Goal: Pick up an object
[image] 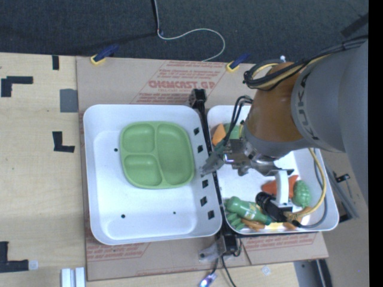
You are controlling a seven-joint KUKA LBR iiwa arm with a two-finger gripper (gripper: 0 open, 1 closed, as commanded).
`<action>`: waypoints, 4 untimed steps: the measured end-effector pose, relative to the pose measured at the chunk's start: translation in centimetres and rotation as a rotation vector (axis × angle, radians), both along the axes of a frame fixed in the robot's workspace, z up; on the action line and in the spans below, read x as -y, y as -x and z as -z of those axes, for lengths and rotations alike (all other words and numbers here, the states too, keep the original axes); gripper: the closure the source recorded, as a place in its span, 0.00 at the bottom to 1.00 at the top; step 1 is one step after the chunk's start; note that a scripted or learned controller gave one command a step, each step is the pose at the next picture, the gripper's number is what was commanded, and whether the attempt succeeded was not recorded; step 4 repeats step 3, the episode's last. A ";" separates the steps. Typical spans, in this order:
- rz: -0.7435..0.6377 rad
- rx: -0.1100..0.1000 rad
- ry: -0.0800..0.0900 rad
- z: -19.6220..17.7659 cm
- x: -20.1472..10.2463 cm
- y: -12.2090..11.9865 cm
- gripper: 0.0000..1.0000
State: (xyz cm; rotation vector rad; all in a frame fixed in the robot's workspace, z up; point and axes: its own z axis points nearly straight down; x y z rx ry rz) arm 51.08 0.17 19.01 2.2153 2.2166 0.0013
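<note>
The arm reaches down into the right bin [328,220], its wrist covering most of the bin's middle. My gripper [230,158] hangs near the bin's left wall, close to the divider. An orange piece [219,133] with a green bit beside it lies just behind the gripper. At the front of the bin lie a green toy [239,207], an orange carrot-like piece [256,221], and a red and green vegetable toy [298,191]. I see nothing held between the fingers.
The left bin [102,160] holds a green divided plate [158,154] toward its back. A black clip strip [202,130] runs between the two bins. Cardboard [173,82] lies under both bins, with a white cable [191,34] behind.
</note>
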 end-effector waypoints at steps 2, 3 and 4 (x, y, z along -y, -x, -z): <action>-0.005 0.012 -0.009 -27.0 -7.0 2.6 0.00; -0.003 -0.008 -0.003 -27.1 -6.9 2.7 1.00; -0.003 -0.008 -0.003 -27.1 -6.9 2.7 1.00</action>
